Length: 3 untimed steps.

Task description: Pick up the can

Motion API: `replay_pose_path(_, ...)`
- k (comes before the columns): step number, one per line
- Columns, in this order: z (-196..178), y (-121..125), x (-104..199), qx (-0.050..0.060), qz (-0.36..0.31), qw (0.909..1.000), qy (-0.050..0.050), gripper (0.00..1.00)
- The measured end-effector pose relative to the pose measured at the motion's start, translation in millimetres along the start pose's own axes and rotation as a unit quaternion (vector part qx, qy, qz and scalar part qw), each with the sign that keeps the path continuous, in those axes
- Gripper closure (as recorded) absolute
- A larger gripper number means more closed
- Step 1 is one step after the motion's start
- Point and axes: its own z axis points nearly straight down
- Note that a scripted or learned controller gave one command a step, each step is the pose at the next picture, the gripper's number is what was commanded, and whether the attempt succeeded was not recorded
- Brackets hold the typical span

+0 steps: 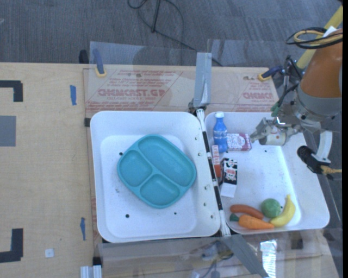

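Can (237,141) on its side, upper part of right bin (304,217), touching blue bottle (219,129). Tool (260,136) just right of can, holding nothing; finger spread unclear. Best: centre over can, straddle narrow width, avoid bottle, close, lift straight.

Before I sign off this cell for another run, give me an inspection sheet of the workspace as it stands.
Surface: wooden bench bearing left bin and right bin, side by side.
Job's things: no can clearly made out.
Clutter: teal divided plate in the left bin; in the right bin, blue bottle, pink carton, black-and-white carton, two carrots, green round fruit, banana.
Grippers: gripper over the right bin's far end, by the pink carton; nothing seen held.
Cables: black cable on the floor; yellow and black cables on the arm.
Surroundings: grey carpet; clear panels behind the bins.
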Motion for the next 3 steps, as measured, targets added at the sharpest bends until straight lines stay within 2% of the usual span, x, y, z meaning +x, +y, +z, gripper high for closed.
replay_pose_path(1,0.2,53.7,-43.6,-0.002,0.017,0.9999,-0.001,0.0)
replay_pose_path(2,31.1,62.3,-72.8,-0.003,0.053,0.9986,-0.002,0.0)
replay_pose_path(3,111.4,65.1,-64.4,0.002,0.025,0.9997,0.008,0.0)
